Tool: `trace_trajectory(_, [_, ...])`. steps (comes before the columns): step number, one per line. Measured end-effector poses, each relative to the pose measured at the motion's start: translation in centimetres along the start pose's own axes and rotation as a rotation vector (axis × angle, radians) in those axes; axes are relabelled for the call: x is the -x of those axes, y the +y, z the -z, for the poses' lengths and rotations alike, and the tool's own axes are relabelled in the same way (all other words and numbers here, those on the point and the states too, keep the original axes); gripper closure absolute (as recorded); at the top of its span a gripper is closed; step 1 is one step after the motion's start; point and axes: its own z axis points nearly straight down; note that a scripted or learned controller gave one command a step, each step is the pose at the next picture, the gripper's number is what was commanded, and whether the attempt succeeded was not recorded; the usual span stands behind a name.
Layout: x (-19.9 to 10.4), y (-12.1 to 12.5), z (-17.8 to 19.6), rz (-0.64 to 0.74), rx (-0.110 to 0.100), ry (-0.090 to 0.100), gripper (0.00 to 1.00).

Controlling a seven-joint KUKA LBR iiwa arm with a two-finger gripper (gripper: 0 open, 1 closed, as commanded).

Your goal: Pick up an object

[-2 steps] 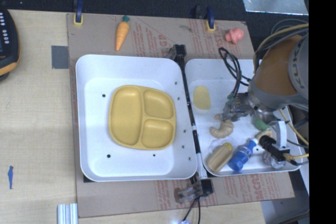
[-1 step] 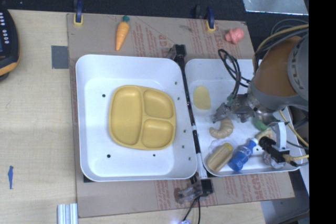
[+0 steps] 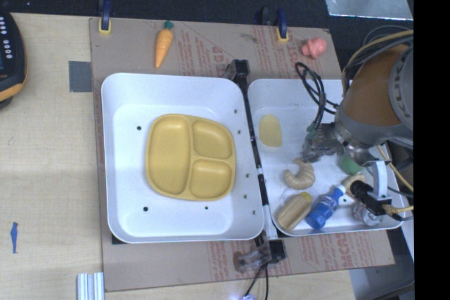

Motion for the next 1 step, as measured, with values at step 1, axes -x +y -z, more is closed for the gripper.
trace_trajectory(1, [-0.02,-0.02,-0.06,0.001,-0.001,0.000,0.00])
